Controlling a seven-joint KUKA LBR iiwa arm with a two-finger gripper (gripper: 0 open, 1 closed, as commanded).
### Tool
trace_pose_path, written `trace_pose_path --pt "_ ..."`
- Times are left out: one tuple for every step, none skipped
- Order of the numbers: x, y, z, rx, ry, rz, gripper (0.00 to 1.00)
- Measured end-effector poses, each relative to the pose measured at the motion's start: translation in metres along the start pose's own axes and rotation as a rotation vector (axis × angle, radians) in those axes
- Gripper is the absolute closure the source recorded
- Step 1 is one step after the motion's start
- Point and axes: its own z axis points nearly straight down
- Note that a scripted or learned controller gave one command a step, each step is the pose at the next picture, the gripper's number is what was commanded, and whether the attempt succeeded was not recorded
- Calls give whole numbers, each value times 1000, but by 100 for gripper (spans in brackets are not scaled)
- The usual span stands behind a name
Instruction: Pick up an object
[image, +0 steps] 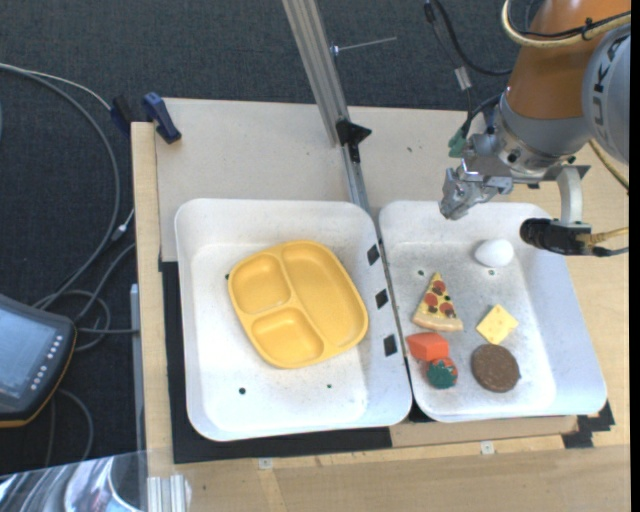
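Gripper (455, 205) over right bin's (570, 300) far edge, finger state unclear; white egg (493, 252) nearby, below-right.

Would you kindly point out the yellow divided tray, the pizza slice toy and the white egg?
Yellow divided plastic tray (296, 302): camera view, central divider.
Triangular pizza slice toy (437, 304): camera view, topping area.
White egg-shaped toy (493, 252): camera view, its top.

We see the divided tray (296, 302) in the left bin (200, 400). Right of that tray, the right bin (580, 370) holds the pizza slice (437, 304), egg (493, 253) and cookie (495, 367).
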Motion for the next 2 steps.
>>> trace_pose_path --pt "58 -21 2 2 0 -1 100" --pt "105 -40 14 3 0 0 100"
